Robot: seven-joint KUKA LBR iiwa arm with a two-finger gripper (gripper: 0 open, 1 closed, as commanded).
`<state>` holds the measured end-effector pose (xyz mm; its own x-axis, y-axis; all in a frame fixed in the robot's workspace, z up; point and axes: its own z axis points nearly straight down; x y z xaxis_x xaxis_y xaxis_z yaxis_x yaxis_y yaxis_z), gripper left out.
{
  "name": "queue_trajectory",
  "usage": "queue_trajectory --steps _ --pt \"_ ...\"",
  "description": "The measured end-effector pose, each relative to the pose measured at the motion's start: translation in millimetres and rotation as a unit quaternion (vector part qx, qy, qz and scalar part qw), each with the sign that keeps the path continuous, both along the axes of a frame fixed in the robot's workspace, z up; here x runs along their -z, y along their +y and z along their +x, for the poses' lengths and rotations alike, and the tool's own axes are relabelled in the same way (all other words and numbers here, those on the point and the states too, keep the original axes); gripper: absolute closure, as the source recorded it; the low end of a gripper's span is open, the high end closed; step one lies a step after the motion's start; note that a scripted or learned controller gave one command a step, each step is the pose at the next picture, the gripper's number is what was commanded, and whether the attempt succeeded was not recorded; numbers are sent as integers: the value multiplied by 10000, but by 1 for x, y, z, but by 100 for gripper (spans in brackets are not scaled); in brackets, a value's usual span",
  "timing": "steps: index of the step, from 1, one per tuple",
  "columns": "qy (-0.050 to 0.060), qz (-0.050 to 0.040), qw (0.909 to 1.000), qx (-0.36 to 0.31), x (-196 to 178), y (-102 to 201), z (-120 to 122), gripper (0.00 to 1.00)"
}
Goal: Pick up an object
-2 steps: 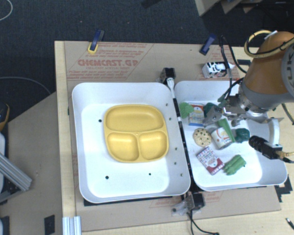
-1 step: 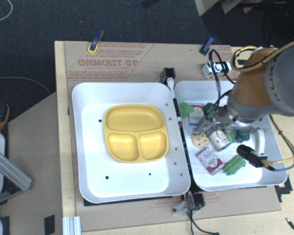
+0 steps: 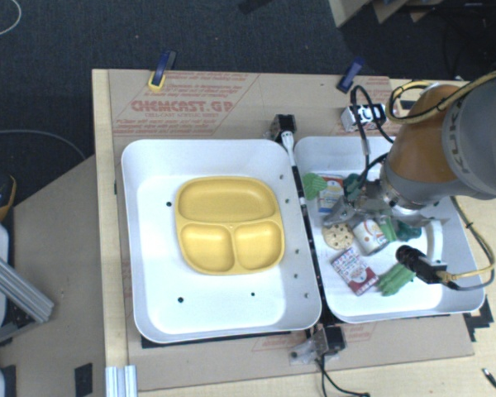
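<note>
The right bin [image 3: 455, 304] holds several small objects. A green item [image 3: 313, 186] and a white packet [image 3: 331, 193] lie at its upper left. A round speckled biscuit [image 3: 339, 236] and a red packet [image 3: 353, 270] lie lower, and a green toy [image 3: 394, 280] rests near the front. A small white can [image 3: 370, 235] sits in the middle. My gripper [image 3: 350, 211] reaches in from the right, low over the pile between the white packet and the can. The arm's wrist [image 3: 426, 160] hides the objects right under it.
The left bin [image 3: 149, 288] holds a yellow three-compartment plate [image 3: 229, 223]. A black ridge [image 3: 302, 213] separates the two bins. Cables [image 3: 372, 114] run along the arm at the back right. Blue and yellow clamps [image 3: 160, 70] hold the board's far edge.
</note>
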<state>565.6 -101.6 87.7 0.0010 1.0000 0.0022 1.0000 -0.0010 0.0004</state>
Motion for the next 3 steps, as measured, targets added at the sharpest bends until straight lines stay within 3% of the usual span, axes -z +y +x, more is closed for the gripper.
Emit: queue_trajectory --steps 1,2,3 --pt "-95 -25 10000 2 -15 -1 5 100" --pt "-24 -20 10000 -7 -59 -6 8 100" --pt "-37 -23 10000 -13 -119 -9 17 100"
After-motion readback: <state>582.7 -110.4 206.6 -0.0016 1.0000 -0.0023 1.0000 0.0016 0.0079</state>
